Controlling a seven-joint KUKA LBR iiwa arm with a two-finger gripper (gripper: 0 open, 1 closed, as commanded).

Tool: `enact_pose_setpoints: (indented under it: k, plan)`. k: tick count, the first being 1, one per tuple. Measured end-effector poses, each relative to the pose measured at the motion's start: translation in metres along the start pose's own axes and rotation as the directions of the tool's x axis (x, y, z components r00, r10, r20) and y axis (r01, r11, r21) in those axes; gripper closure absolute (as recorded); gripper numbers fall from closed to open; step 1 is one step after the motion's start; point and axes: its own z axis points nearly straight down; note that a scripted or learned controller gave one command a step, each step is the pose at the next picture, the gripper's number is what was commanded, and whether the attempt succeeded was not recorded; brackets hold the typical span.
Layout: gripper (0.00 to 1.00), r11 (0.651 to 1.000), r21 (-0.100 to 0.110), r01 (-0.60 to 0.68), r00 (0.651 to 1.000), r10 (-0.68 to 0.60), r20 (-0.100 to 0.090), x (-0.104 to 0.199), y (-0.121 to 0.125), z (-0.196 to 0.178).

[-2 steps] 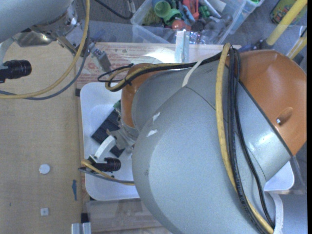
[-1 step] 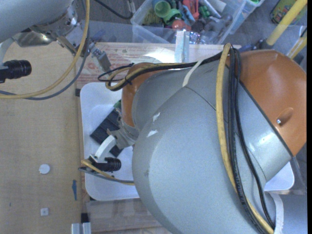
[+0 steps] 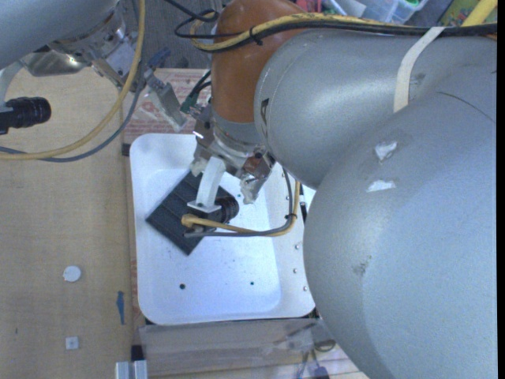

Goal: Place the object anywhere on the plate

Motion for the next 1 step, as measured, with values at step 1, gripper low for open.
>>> enact_pose_setpoints:
  k: [1]
  plan:
    - [0.0,0.951,-0.002,0.309,0.951,-0.309,0.0,0.0294,0.0359,-0.0213]
